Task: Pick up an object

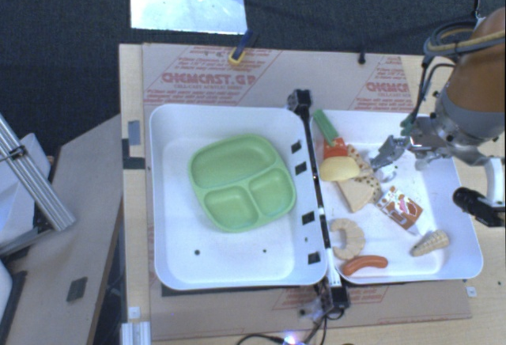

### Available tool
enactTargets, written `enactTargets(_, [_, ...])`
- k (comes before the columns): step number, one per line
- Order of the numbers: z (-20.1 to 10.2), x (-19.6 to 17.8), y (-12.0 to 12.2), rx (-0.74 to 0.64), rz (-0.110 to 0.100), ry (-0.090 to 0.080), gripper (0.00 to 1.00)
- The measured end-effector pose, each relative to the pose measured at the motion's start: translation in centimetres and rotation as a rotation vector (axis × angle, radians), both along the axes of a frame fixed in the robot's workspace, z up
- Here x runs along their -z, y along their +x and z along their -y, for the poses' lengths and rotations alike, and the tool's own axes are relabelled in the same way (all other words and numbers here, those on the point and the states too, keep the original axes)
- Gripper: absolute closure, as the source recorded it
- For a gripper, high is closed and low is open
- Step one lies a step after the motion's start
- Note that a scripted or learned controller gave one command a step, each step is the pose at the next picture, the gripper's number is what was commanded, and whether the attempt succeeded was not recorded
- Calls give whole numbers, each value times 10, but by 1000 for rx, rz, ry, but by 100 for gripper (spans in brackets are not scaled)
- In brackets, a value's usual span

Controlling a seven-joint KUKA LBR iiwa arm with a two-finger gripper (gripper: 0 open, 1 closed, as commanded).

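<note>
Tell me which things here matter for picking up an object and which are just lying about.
For the job:
gripper
yellow toy
cracker
snack packet
bitten doughnut
sausage
ice-cream cone
right bin

Lying about:
green divided tray
left bin

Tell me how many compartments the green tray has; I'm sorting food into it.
3. The green tray in the left bin has one long compartment across its far side and two smaller ones side by side along its near side.
</note>
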State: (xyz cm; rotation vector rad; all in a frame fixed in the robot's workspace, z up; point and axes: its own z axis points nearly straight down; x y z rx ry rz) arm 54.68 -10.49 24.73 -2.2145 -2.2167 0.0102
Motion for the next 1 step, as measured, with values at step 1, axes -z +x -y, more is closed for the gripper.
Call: enactTargets(1, [0,-6,2,-2,12,-2,0])
